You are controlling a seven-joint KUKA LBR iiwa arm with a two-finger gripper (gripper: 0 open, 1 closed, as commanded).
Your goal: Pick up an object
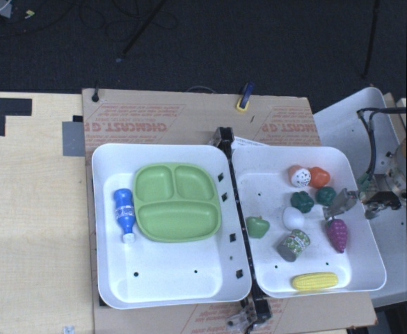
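Observation:
The right bin [370, 273] holds several small toys: a white spotted ball [300, 177], an orange piece [320, 177], two dark green pieces [302, 202] [325, 195], a white egg [293, 218], a green pepper [257, 227], a small can [294, 244], a purple grape bunch [337, 234] and a yellow corn cob [315, 281]. My gripper [361, 202] hangs at the bin's right side, just above the grapes and right of the dark green pieces. It is open, with nothing between its fingers.
The left bin [113, 284] holds a green divided plate [177, 202] and a blue bottle [124, 214] lying beside it. A black divider [235, 207] runs between the bins. Cardboard lies under both bins.

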